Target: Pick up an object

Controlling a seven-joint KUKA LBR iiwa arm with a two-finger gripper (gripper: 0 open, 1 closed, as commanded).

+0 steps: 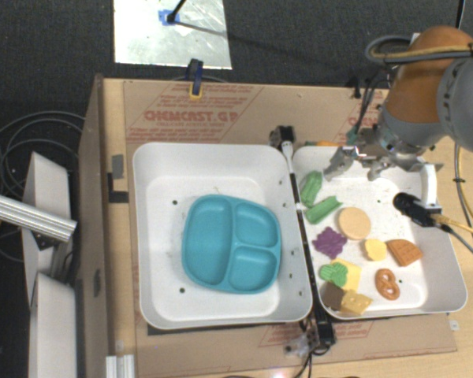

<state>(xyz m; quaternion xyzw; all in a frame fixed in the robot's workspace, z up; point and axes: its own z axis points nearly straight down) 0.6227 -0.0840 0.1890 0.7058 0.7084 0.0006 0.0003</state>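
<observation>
Left bin [154, 211] holds a blue tray [230, 242]; right bin [449, 278] holds toy food — green pods [318, 199], purple grapes [329, 242], tan disc [354, 223], pretzel [386, 283]. Gripper [361, 164] hangs over the right bin's far edge, fingers spread, holding nothing. Cardboard [197, 113] lies under both — dark floor [39, 46] beyond.

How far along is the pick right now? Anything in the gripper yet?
Done: the gripper hangs over the far end of the right bin, fingers spread, nothing between them. In hand: no object; it sits just beyond the green pieces. Left: drop onto one item, close and lift. The purple piece, round cracker and pretzel lie on the bin floor. The blue tray rests in the left bin.
</observation>
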